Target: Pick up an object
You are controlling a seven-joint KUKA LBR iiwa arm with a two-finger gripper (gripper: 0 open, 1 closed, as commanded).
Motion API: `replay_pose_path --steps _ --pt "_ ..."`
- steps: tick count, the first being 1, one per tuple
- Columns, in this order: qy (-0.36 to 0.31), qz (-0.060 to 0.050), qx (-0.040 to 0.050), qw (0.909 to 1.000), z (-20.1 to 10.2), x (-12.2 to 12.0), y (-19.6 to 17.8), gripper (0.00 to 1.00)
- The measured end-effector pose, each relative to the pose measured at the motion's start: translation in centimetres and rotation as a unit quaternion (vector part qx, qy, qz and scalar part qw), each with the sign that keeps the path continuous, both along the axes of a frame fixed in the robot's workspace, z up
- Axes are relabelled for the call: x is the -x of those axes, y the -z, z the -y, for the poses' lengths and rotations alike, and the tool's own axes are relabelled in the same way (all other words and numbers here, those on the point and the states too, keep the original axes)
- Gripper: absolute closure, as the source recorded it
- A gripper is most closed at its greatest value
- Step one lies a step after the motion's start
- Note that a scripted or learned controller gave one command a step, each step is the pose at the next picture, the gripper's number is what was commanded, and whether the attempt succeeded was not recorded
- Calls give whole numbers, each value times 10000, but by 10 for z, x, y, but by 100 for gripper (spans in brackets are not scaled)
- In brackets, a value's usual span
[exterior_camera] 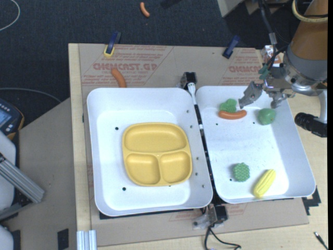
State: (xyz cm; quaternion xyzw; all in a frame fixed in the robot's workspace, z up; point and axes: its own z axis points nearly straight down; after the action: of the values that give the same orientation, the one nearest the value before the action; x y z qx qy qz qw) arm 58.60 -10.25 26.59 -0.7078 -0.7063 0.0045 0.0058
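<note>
1. Toy foods lie in the right bin (291,139): an orange sausage (232,114), a leafy green piece (227,106) touching it, a small round green piece (266,116), a bumpy green ball (241,172) and a yellow corn cob (264,183).
2. The sausage and the leafy green piece sit together near the far left corner of the right bin. The round green piece sits to their right, a little apart.
3. The bumpy green ball and the corn cob lie near the front edge of the right bin, side by side, well apart from the other three.
4. The left bin (104,139) holds a yellow plate (156,153) with three sections. It sits in the middle of that bin.
5. The pincer (264,94) hangs over the far end of the right bin. Its two fingers are spread apart. One finger (250,95) points down near the sausage and the other is just above the round green piece. Nothing is between them.
6. The sausage is long, thin and a bit curved. The corn cob is bright yellow with rows of bumps.
7. A second orange sausage (118,77) lies on the brown worktop (156,61) behind the left bin, and a third one (144,9) lies on the dark floor (62,14) farther back.
</note>
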Motion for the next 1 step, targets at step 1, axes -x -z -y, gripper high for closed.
replay_pose_path --steps 1 --pt "-12 68 6 10000 0 -2 -7 0"
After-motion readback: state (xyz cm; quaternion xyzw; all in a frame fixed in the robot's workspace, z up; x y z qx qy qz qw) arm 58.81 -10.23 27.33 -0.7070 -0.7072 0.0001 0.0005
